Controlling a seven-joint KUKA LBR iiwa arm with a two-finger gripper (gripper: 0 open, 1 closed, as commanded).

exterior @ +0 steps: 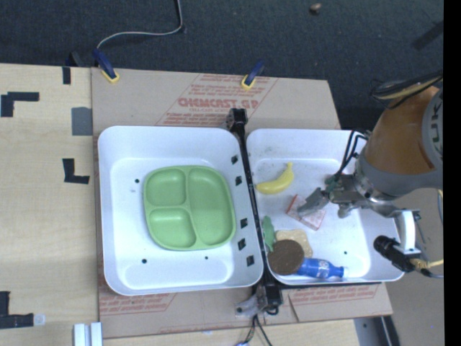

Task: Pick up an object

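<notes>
Dark blue-grey carpeted floor (288,20) across the top, a thin white cable (155,29) looping over it and a small speck, maybe debris, near the top right. Light wood bench (43,215) at the left edge with black tape marks (72,171) and a grey patch. Brown cardboard sheet (209,103) with red print lies on the bench — pinned at its far edge by two yellow-and-blue clamps (252,76). Two white bins (108,193) sit on it. Lighting even, soft — no hard shadows.
</notes>
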